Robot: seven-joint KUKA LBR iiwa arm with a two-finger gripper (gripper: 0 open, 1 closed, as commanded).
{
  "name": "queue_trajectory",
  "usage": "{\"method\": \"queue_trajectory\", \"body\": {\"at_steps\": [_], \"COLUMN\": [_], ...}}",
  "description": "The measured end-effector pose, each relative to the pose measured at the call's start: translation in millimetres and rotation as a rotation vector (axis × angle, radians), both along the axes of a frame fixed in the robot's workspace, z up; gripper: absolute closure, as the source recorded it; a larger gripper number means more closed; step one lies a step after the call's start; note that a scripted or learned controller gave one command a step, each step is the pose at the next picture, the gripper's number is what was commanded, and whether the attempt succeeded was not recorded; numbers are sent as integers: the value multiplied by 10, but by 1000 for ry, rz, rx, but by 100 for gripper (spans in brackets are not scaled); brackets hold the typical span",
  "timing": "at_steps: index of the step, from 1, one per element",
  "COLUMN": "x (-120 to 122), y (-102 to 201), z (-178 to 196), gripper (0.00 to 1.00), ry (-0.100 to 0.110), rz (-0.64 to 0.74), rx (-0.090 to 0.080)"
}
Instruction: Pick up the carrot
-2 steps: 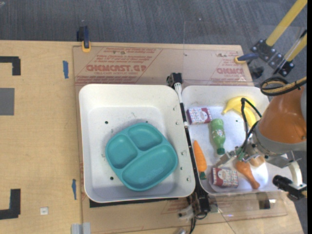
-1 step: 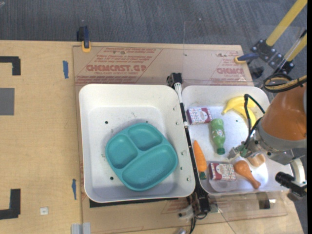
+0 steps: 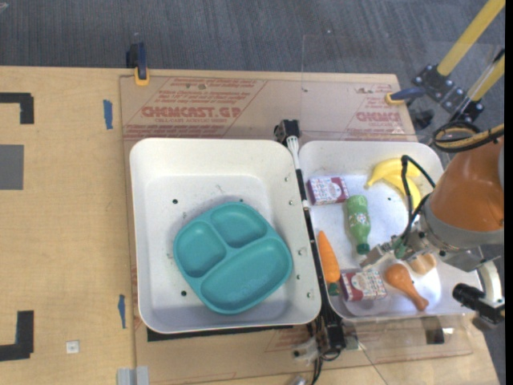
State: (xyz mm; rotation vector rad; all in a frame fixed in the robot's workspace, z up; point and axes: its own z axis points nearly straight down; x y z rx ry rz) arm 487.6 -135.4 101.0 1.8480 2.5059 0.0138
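Note:
The carrot (image 3: 326, 257) is orange with a green stub at its near end. It lies lengthwise along the left wall of the right bin (image 3: 425, 157). My gripper (image 3: 394, 249) hangs over the middle of that bin, to the right of the carrot and apart from it. It is just above a tan drumstick toy (image 3: 405, 284). The arm's orange band (image 3: 474, 192) rises behind it at the right edge. Nothing shows in the gripper.
The right bin also holds a green bottle (image 3: 357, 219), a banana (image 3: 390, 174), a small carton (image 3: 327, 189) at the back and another carton (image 3: 362, 285) at the front beside the carrot's tip. The left bin (image 3: 152, 215) holds a teal divided plate (image 3: 232, 257).

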Motion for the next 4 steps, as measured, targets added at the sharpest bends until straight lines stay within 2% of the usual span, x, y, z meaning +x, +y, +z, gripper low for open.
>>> {"method": "queue_trajectory", "body": {"at_steps": [1, 2, 3, 4], "x": [-44, 8, 2, -35], "y": [-84, -110, -109, 314], "z": [-111, 12, 3, -114], "gripper": [0, 100, 0, 0], "ry": [18, -2, -1, 12], "rz": [277, 272, 272, 193], "rx": [3, -10, -9, -3]}}
